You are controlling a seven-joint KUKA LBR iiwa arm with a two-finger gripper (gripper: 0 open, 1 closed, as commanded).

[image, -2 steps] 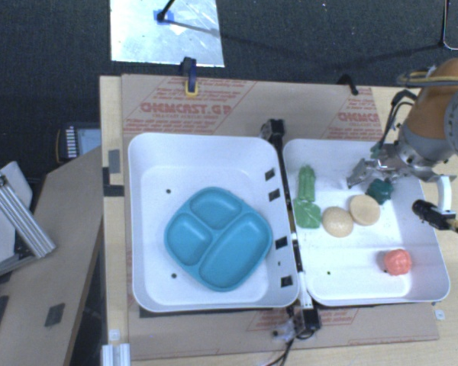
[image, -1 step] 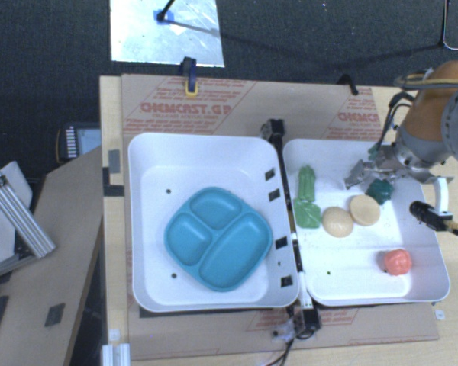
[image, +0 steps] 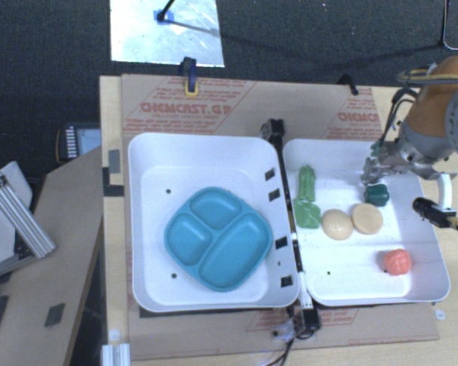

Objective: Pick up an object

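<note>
Starting closest to you, at the bottom of the view: the front edge of the bench [image: 214, 330] with its cardboard sheet, and a bit of cable and a clip sitting where the two bins meet.

Next up, the left bin [image: 149, 166] has a blue divided plate [image: 217, 239] lying flat in it, turned at a bit of an angle. In the right bin [image: 435, 280], nearest you is a pinkish-orange round thing [image: 397, 261] toward the front right corner. A little further back there's a row: a green leafy-looking piece [image: 307, 215], then two beige round items [image: 352, 222] touching side by side. Behind the green piece, a light green long veggie [image: 306, 181] lies along the left wall of that bin.

Then you've got the dark teal object [image: 377, 195], just behind the right-hand beige one. The gripper [image: 374, 175] is right down over it, coming in from the right off the grey arm with the orange band [image: 435, 105]. Honestly you can't tell from this angle whether the claw is wide, narrow or actually around the teal thing; it's too small and cluttered there.

Furthest back, past the bench, a shiny silver sheet [image: 166, 21] lies on the dark floor.
</note>
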